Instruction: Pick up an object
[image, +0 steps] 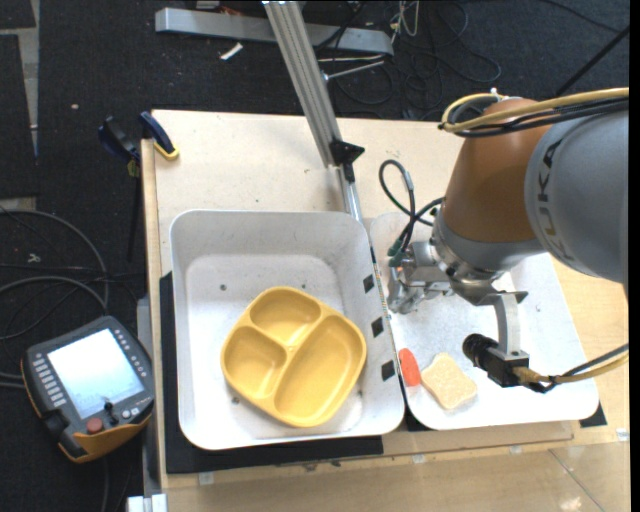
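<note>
A teach pendant with a pale screen is lying on the dark floor, well to the left of the left bin. A blue and yellow clamp is gripping the bench's far corner, up and to the left of that same bin. The left bin is sitting on the bench with a yellow divided plate resting flat in its near half; the plate is showing three compartments and is lying close to the bin's right wall. A slanted metal pole is running from the top of the view down to the left bin's far right corner.

Just right of the left bin, the right bin is holding an orange carrot-like piece at its near left edge, almost touching the wall shared with the left bin. A tan sponge is lying just beside that orange piece, on its right.

The grey arm with its orange band is reaching over the right bin. The gripper is hanging near the left bin's right wall, above the orange piece and the sponge and apart from both. Whether its jaws are parted or closed cannot be made out, and nothing is showing between them.
</note>
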